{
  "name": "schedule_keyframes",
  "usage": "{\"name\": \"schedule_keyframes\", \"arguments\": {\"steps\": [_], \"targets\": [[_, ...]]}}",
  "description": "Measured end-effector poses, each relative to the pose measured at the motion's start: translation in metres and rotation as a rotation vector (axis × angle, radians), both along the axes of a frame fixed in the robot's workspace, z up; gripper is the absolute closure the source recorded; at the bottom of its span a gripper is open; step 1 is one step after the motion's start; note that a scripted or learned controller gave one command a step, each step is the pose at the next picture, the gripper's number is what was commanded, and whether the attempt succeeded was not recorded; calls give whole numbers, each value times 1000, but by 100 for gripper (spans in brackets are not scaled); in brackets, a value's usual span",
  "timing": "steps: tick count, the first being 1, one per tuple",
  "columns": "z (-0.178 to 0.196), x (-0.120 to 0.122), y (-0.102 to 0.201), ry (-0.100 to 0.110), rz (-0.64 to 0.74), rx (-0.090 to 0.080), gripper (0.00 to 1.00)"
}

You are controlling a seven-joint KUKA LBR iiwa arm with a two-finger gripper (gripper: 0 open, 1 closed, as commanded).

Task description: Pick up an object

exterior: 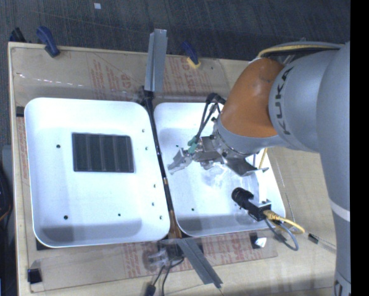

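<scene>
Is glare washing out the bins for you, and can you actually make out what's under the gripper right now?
Camera view: the left bin is bright, near blown out, though its dark ribbed rectangle reads sharply; the right bin is also pale, with soft shadow along its near wall; the gripper is small and slightly blurred; a faint clear object below it barely separates from the white floor.

Blue clamps (47, 41) on bench back edge; dark grated panel (102, 152) in left bin (42, 227) (flat, centred).
</scene>
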State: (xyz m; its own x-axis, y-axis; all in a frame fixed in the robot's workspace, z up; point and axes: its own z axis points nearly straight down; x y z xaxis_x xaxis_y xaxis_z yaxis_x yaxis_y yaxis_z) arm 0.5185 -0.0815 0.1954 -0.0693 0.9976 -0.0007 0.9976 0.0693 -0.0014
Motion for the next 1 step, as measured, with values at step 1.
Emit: {"name": "schedule_keyframes", "arguments": {"steps": [1], "targets": [[-5, -33, -1, 5, -256, 1, 0]]}}
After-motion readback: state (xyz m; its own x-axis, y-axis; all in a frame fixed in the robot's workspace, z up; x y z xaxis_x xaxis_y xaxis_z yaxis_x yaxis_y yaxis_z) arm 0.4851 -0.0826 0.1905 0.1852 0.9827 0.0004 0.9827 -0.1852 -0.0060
